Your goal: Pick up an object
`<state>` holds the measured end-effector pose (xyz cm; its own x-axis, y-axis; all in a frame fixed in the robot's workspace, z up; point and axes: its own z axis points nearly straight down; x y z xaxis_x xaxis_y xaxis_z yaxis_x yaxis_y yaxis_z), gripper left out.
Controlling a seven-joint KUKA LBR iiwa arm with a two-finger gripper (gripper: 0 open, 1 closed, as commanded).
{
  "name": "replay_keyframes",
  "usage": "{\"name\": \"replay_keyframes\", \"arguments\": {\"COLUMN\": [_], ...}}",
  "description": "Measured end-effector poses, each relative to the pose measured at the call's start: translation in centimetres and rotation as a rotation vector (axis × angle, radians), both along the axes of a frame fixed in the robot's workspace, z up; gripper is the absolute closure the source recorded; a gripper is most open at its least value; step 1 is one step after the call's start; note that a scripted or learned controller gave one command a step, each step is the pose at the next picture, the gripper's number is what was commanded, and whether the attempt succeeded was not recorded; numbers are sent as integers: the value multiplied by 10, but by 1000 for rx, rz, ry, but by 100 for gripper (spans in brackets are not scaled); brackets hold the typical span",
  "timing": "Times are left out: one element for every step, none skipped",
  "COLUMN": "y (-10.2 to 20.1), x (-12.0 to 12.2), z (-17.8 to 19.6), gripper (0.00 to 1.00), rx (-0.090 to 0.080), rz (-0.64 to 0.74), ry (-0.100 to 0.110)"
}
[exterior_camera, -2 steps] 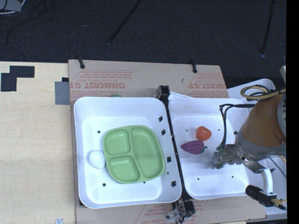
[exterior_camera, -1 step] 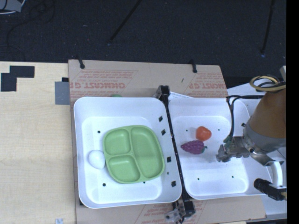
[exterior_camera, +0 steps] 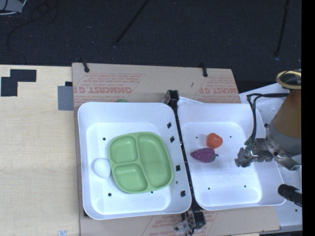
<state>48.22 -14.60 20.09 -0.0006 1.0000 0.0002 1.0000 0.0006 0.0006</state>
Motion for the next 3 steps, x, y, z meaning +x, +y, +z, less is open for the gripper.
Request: {"name": "replay_keyframes", "arguments": {"y": [3,51,108], "x": [5,29,35], "z": [43,44,43], "gripper": [100,100,100], "rx": [-1,1,3], "rz": [1,4,5], "ry": [-1,2,4]}}
